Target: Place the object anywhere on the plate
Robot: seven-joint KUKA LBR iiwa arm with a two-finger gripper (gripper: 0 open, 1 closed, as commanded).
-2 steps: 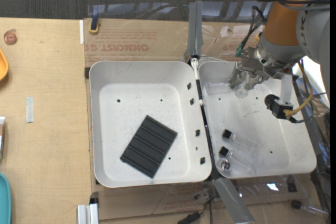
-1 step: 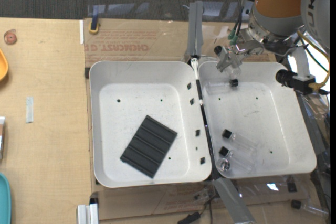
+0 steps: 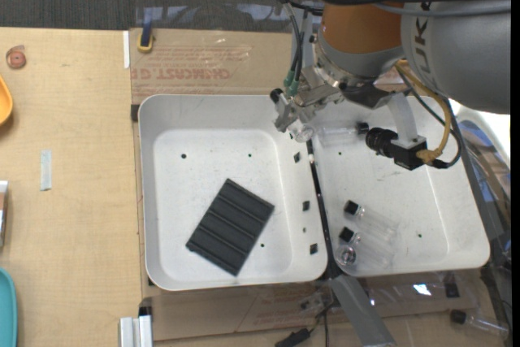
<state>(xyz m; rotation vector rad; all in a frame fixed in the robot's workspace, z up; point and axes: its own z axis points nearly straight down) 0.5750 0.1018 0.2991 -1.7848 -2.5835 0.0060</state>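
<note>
A flat black ribbed plate (image 3: 231,225) lies tilted on the floor of the left bin (image 3: 162,175). In the right bin (image 3: 439,215), near the front left, rests a clear plastic object (image 3: 361,233) with small black caps. My gripper (image 3: 291,119) hangs over the far end of the wall between the two bins, well behind both the plate and the clear object. Cables and the wrist housing crowd around it. A faint clear shape (image 3: 340,131) sits just right of the gripper; I cannot tell what it is.
A black camera module (image 3: 396,147) on a cable juts from the wrist over the right bin. Brown cardboard (image 3: 211,65) lies behind the left bin. The wooden bench (image 3: 65,175) stretches off to the left.
</note>
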